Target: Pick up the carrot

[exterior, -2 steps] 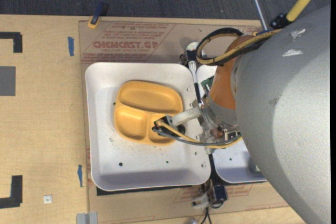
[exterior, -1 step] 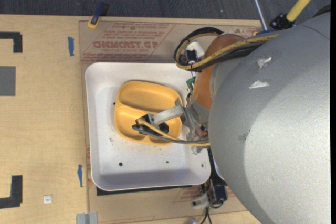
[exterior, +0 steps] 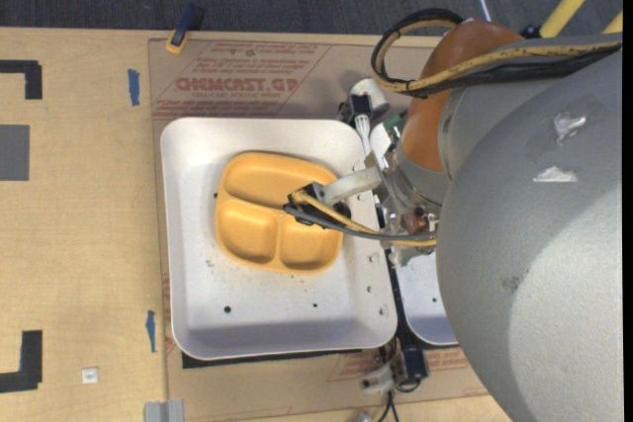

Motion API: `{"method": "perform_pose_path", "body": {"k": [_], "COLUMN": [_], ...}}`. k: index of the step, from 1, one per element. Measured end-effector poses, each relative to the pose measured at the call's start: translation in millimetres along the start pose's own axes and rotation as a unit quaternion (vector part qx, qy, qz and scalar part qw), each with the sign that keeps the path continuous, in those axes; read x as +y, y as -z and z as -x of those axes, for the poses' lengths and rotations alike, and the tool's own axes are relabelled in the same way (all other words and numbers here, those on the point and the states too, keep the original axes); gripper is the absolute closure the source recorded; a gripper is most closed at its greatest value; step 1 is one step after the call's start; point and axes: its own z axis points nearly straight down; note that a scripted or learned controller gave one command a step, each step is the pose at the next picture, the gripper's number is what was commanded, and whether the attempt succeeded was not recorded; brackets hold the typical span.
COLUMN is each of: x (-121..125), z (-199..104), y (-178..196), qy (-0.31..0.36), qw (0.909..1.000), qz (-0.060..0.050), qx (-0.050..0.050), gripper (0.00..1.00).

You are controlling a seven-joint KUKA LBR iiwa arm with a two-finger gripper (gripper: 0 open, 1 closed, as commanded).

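Roughly centred yellow tray [exterior: 259,230]; bin [exterior: 198,311] margins open.

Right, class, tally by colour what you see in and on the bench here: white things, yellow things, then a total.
White: 2, the left bin and the right bin, which is partly under the arm
Yellow: 1, the divided tray in the left bin
Total: 3
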Motion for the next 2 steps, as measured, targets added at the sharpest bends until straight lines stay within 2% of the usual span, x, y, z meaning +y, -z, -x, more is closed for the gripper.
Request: {"method": "perform_pose_path", "body": {"k": [1, 2], "x": [-54.7, -54.4], "z": [-4.4, -4.6], "y": [-64.7, -64.5], "qy": [0.001, 0.000], "qw": [1.0000, 1.0000], "qz": [-0.001, -0.001], "qx": [-0.002, -0.001], "gripper": [1.00, 0.00]}}
